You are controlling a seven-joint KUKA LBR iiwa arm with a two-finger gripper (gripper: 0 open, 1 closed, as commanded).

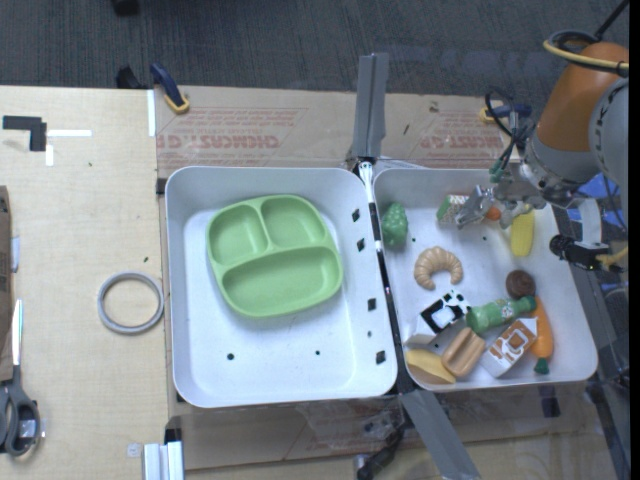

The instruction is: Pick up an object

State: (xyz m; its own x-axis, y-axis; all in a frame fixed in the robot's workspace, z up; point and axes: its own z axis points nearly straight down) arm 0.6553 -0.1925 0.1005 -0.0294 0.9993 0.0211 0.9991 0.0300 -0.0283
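We see the bench (80, 258) spanning the frame, with two white bins side by side on it. The left bin (200, 358) sits at centre and holds a green tray (275, 255) with three compartments, lying flat in its upper half. The right bin (570, 298) sits at right of centre and holds a scatter of toy food. The arm (580, 108) reaches in at the upper right, its orange band above the wrist. The gripper (478, 208) is low over the upper part of the right bin; we cannot tell how its fingers stand, nor whether anything lies between them.

Among the things to pick, a croissant (439, 265) lies mid-bin, with broccoli (394, 224) at the bin's upper left, near the divider. A yellow piece (522, 234) lies just right of the gripper, and a brown ball (519, 284) sits below it. A green bottle (500, 314), a carrot (542, 336), a carton (509, 347) and a bread roll (462, 350) crowd the lower part.

On the bench at the left lies a tape ring (131, 301), and scissors (18, 408) are at the lower left edge.
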